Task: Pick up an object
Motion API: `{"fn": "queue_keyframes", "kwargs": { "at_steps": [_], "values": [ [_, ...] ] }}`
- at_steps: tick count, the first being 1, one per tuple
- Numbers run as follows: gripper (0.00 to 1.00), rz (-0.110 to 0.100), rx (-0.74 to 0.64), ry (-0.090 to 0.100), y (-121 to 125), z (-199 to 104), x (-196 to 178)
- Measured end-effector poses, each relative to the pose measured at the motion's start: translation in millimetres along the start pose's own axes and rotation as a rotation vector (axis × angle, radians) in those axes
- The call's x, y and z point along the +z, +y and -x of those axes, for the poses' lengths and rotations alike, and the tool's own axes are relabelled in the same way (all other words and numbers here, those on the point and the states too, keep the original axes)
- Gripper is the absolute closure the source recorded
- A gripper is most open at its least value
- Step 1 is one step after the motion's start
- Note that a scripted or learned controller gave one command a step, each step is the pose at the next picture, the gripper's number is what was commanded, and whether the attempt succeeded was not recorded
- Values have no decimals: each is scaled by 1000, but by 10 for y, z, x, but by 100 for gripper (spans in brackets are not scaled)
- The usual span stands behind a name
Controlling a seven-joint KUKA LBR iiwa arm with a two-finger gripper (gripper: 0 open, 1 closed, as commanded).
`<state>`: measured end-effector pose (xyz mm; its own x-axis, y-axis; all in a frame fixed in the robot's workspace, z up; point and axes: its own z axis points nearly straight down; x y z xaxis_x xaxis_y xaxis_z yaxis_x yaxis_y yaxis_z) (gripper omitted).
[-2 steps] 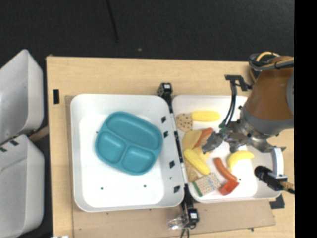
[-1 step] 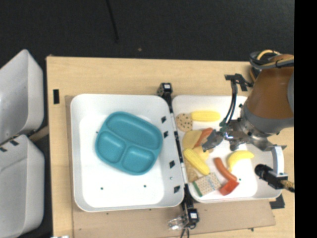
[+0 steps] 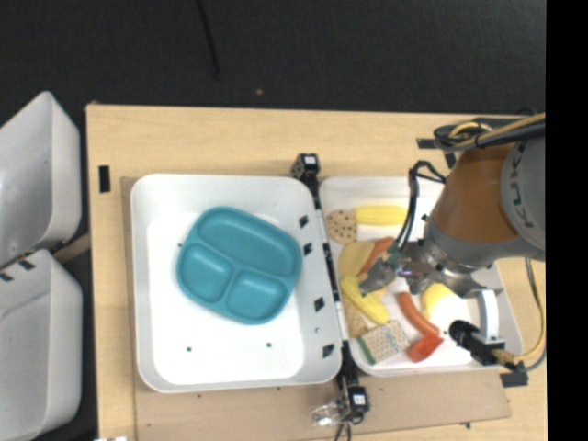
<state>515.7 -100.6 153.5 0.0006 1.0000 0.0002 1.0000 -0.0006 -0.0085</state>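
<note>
The right bin (image 3: 367, 189) holds several toy foods. A yellow corn cob (image 3: 379, 215) and a speckled cookie (image 3: 342, 225) lie at its far end. A yellow banana (image 3: 364, 303) lies by the left wall, and an orange carrot-like piece (image 3: 376, 254) lies at the middle. Nearer the front are a red-orange sausage shape (image 3: 416, 314), a red piece (image 3: 424, 345), a tan cracker (image 3: 384, 341) and a yellow lump (image 3: 439, 298). My gripper (image 3: 379, 276) hangs low in this bin, between the carrot-like piece and the banana. The arm's wrist covers what lies under it.
The left bin (image 3: 156, 338) bears a teal divided plate (image 3: 240, 265) at its middle. A ridge with black clips (image 3: 323, 274) separates the bins. The arm's orange band (image 3: 473, 196) and cables hang over the right bin's right side. Bare bench (image 3: 202, 136) runs beyond the bins.
</note>
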Motion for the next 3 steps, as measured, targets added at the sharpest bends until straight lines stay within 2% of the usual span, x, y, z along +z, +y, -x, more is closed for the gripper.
{"fn": "queue_keyframes", "kwargs": {
  "at_steps": [1, 2, 3],
  "values": [
    [0, 6, 3, -6, 3, 39, 538],
    [100, 2, 10, -1, 5, 33, 452],
    [100, 8, -3, 0, -53, -23, -83]
  ]
}}
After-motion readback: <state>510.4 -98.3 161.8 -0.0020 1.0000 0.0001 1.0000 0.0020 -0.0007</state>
